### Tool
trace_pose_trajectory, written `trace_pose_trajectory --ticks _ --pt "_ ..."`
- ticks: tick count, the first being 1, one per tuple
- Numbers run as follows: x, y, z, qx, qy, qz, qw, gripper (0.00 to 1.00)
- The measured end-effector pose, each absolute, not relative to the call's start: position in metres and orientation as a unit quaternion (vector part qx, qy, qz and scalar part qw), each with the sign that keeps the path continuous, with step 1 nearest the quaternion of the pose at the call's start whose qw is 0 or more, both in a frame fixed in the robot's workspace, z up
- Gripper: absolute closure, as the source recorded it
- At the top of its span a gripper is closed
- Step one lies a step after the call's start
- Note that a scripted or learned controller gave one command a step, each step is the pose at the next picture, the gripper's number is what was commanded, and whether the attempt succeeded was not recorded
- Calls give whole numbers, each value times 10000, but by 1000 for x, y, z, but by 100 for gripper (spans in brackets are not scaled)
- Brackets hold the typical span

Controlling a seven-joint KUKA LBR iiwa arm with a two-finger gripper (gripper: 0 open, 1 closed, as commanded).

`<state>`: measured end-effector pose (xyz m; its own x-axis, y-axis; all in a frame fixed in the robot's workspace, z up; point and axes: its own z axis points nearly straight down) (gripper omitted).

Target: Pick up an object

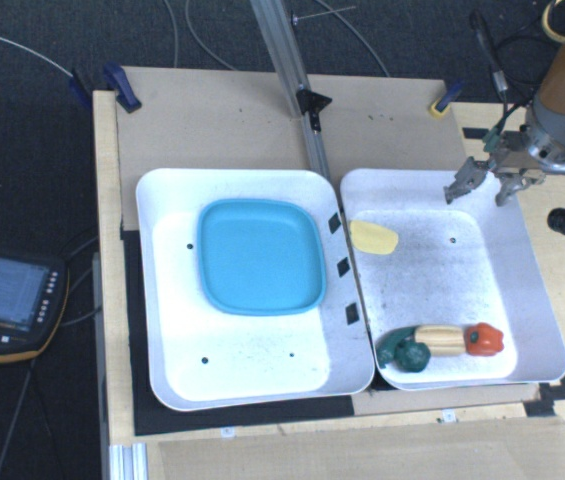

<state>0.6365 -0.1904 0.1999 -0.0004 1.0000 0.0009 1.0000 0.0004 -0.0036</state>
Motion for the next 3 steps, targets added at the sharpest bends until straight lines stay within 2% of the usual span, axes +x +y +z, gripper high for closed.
trace_pose_trajectory --ticks 1,2,3 --pt "637 -191 137 -7071 -7072 13 20 0" --pt "636 -191 93 -7070 -7072 9 17 0" --pt "638 -191 107 -7068 -7074 -5 -9 100"
